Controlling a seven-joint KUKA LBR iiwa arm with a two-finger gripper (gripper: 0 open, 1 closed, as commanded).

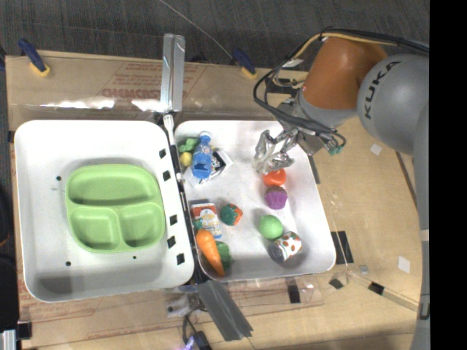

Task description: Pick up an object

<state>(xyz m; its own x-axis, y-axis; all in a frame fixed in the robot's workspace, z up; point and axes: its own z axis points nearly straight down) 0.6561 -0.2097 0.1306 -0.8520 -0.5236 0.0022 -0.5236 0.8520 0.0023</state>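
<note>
We see the gripper [273, 154] low in the right bin [321, 217], directly above a small orange-red toy [275, 178]; whether it grips anything we cannot tell. Just below lie a purple piece [276, 197] and a green ball [271, 227]. The carrot [208, 249] runs lengthwise along the left wall. A green divided tray [114, 208] occupies the left bin [36, 217].

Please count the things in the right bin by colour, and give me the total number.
Green: 2, ball and piece
Orange: 2, carrot and piece
Purple: 1
Yellow: 1
Multicoloured: 4
Total: 10, though some overlap.
</note>
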